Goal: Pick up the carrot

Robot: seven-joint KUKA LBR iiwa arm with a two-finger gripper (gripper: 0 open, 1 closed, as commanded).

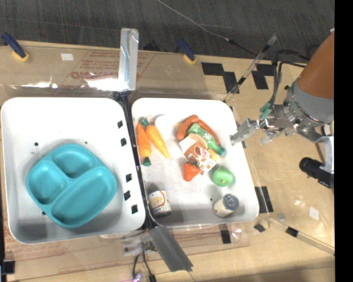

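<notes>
Two orange carrots lie side by side at the left end of the right bin. One carrot runs along the left wall, and the other carrot lies slanted just right of it. My gripper hangs over the bin's right rim, well to the right of the carrots, with nothing visibly in it. The grey arm with its orange band reaches in from the right edge.
The right bin also holds an orange sausage-like item, a green packet, a small carton, a red piece, a green apple and two cans. A teal divided plate sits in the left bin.
</notes>
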